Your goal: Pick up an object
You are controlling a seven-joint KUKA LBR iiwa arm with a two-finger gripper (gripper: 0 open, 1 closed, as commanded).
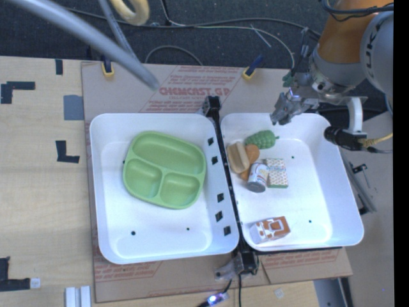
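Note:
My gripper (279, 116) hangs over the back edge of the right bin (332, 190), just above and right of a green bumpy toy (261, 139). Nothing shows between its dark fingers. Left of the green toy lie a tan bread-like piece (238, 157) and an orange piece (252, 152). In front of them lie a small can (257, 178) on its side and a patterned packet (277, 173). An orange and white carton (269, 229) lies near the bin's front edge.
A green divided plate (165, 169) lies in the left bin (115, 235). A black divider (220, 171) runs between the two bins. Cables trail over the dark surface behind the bench, and a grey pole (70, 24) crosses the top left.

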